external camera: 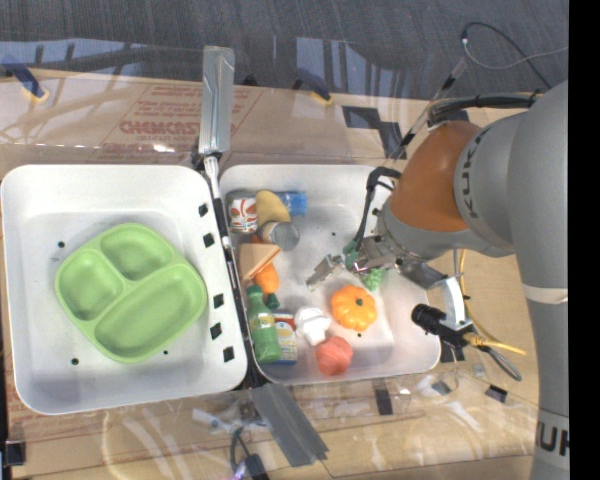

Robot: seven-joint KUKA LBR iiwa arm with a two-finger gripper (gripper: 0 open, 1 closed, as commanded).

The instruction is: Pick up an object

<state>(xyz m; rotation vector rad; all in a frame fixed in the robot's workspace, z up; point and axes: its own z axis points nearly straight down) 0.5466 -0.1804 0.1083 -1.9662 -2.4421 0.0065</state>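
Several toys crowd the right bin [420, 353]: nearest the camera, below the orange pumpkin [353, 308], sits a red fruit [332, 356], with a green bottle [262, 328] to the pumpkin's left. The gripper [352, 262] hangs just above the pumpkin, a small green piece [370, 277] by its tip; its jaw state cannot be told. Farther left lies the green divided plate [130, 290]

Grey carpet [130, 3] (ribbed), wooden bench [540, 318]

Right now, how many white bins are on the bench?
2. The left bin holds a green divided plate. The right bin holds the toy food, like the orange pumpkin, with the arm's hand over it.
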